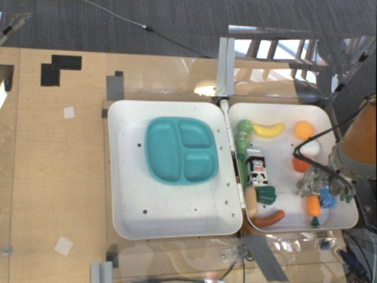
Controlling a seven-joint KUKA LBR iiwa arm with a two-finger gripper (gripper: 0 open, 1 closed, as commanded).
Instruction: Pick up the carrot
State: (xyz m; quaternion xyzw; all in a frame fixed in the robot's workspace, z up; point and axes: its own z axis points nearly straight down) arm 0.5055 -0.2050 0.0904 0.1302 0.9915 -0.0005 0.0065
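Bench (53, 187): light wood, bearing 2 white bins side by side in the lower middle and right of the frame.
Sausage (268, 219): reddish brown, lying near the bottom rim of the right bin (277, 112).
Carrot (313, 207): orange with a green tip at its lower end, in the lower right of the right bin, just below and left of the gripper, touching a small blue piece (327, 201) on its right.
Gripper (323, 186): metal, at the right side of the right bin, just above the carrot; whether the fingers are apart or together, I cannot tell, and nothing shows between them.
Arm (358, 143): orange band at the right edge of the frame, with black cables running left over the bin.
Green block (265, 194): dark green, left of the carrot, well apart from it, beside a tan roll (251, 201).
Carton (255, 168): white with black marks, in the left part of the right bin.
Left bin (135, 217): holds a teal plate (179, 150) with 3 compartments, at its middle.
Red item (300, 164): just under a white ball (309, 148), upper left of the gripper.
Green bottle (242, 135): along the left wall of the right bin.
Banana (268, 130): yellow, near the top rim.
Orange (304, 130): round, right of the banana.
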